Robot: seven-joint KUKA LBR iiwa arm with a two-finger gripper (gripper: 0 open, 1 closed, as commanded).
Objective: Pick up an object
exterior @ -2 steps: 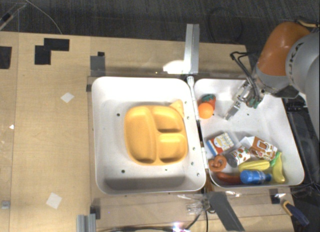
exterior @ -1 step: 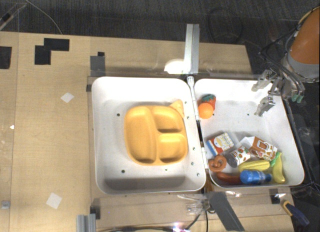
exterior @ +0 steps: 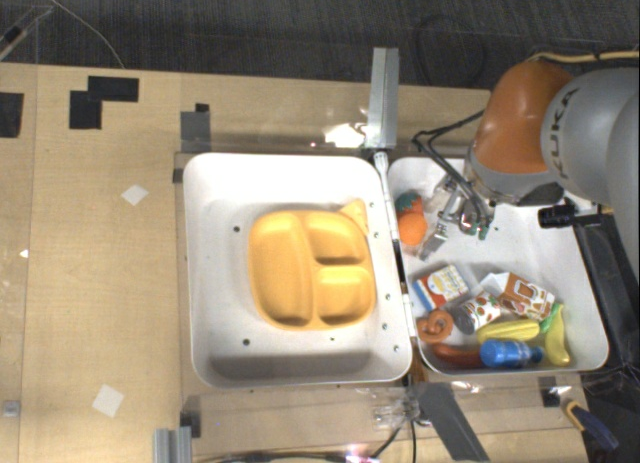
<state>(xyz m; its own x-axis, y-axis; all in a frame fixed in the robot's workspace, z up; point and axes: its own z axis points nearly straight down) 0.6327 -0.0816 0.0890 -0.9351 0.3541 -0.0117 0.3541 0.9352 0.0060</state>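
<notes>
Camera view, from above at a slant: two white bins side by side. Left bin (exterior: pixel 205 251) carrying a yellow divided tray (exterior: pixel 305 266), three compartments, lying near the bin's middle. Right bin (exterior: pixel 590 321) crowded along its near edge: small cartons (exterior: pixel 480 296), a yellow banana-like toy (exterior: pixel 515 331), a blue bottle (exterior: pixel 505 353), a brown ring-shaped piece (exterior: pixel 435 326), something red beneath (exterior: pixel 455 356).

Gripper (exterior: pixel 445 226) hanging over the right bin's far-left part, below the orange band of the arm (exterior: pixel 560 131), nothing visibly between its tips. Whether open or closed: cannot tell, too small and blurred against the white floor.

Nearest candidate for the pick: an orange ball-like object (exterior: pixel 411 227), just beside the gripper toward the left, hard against the bin's dividing wall, with a small green-and-red thing (exterior: pixel 407 200) just beyond it. Roundish, so no clear long axis to align with. Probably a short shift leftward and down needed; wall alongside likely to crowd one side of the grasp. Carton cluster lying farther off, toward the near edge.
</notes>
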